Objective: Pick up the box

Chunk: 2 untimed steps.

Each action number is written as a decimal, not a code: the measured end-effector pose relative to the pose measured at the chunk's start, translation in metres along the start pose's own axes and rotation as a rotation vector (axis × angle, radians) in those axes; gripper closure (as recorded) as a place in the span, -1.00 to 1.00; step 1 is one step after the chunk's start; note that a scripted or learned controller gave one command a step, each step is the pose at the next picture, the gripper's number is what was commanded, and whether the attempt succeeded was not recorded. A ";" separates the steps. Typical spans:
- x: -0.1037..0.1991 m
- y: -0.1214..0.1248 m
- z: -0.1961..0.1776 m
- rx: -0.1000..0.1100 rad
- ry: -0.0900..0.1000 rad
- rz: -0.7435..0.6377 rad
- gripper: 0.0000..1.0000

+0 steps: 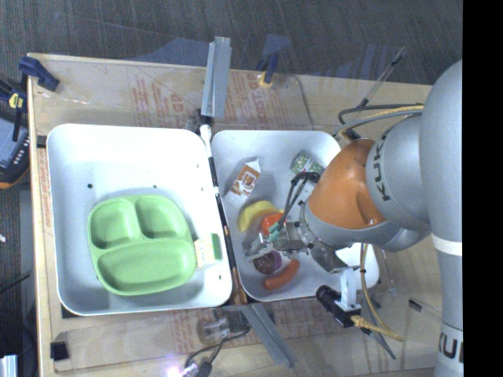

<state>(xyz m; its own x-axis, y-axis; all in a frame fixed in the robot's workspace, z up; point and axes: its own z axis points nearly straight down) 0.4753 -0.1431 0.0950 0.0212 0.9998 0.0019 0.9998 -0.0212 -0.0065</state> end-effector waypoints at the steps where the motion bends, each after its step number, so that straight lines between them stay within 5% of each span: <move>1: 0.000 0.000 -0.010 0.002 -0.001 -0.008 1.00; 2: -0.007 0.001 -0.120 -0.006 -0.002 -0.220 1.00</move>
<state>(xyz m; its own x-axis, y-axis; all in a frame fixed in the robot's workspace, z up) 0.4772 -0.1500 0.2148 -0.1976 0.9803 0.0001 0.9803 0.1976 0.0001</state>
